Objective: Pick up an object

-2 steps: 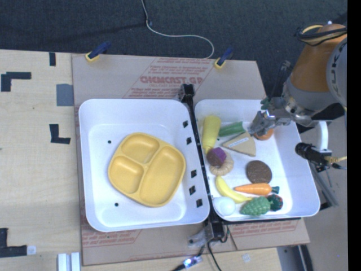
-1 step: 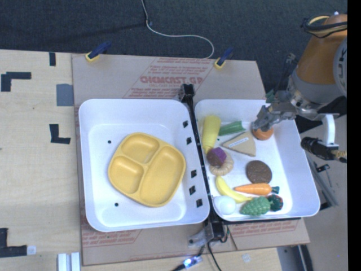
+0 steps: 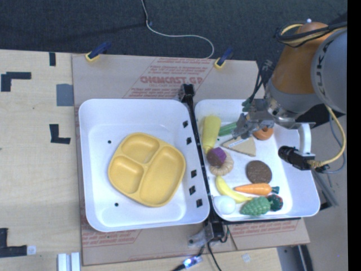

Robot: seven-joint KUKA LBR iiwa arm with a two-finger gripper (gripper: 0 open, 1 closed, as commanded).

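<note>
Where the right-hand shallow white bin (image 3: 302, 199) comes nearest the camera, a bumpy green plastic bunch of grapes (image 3: 256, 206) lies against its front wall, with a small white egg-shaped piece (image 3: 226, 205) just to the left of the grapes. Just behind the grapes rests an orange plastic carrot (image 3: 254, 189), and a yellow toy banana (image 3: 230, 189) curves between the carrot and the egg. Farther back from the grapes sits a round brown patty-like disc (image 3: 259, 171), and to its left a purple-topped tan muffin shape (image 3: 219, 158). Beyond those lie a tan wedge like a slice of bread (image 3: 241, 147) and a pale yellow corn-like cylinder (image 3: 210, 131) beside the bin's left wall. Behind the wedge, the tool (image 3: 249, 124) of the grey arm with the orange band (image 3: 304, 66) hangs low over the back of this bin, next to a small orange round piece (image 3: 263, 132) and a green strip (image 3: 228, 130); I cannot tell how its fingers stand. Left of the grapes, across the divider, the other white bin (image 3: 101, 208) holds a yellow three-compartment plastic plate (image 3: 147, 169). Both bins rest on a cardboard sheet (image 3: 130, 78) on the bench (image 3: 28, 168).
</note>
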